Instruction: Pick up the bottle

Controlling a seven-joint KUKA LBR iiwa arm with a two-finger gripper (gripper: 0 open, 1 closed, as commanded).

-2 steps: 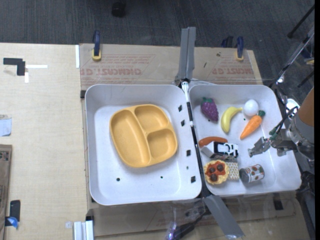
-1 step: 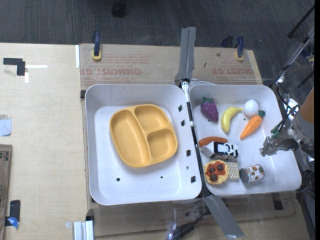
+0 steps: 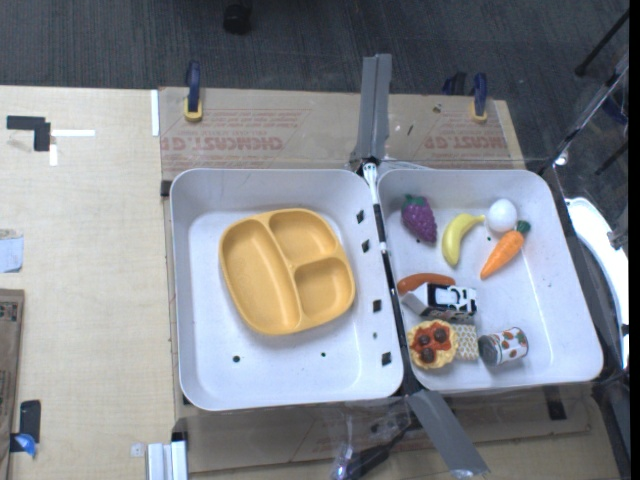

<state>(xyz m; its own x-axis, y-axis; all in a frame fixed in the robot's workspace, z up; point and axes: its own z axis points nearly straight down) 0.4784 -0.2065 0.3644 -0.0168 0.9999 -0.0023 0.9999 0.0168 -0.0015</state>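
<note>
The bottle waits in the crowded right bin

We take the small dark bottle (image 3: 451, 298) with the white label to be our target. It lies on its side in the right bin (image 3: 560, 268), touching a red sausage (image 3: 424, 283) above and a pizza slice (image 3: 433, 342) below, with a can (image 3: 503, 346) near. Whether the pincer is apart or together we cannot tell. We should come straight down and close across the bottle's narrow width, keeping clear of its neighbours.
</note>
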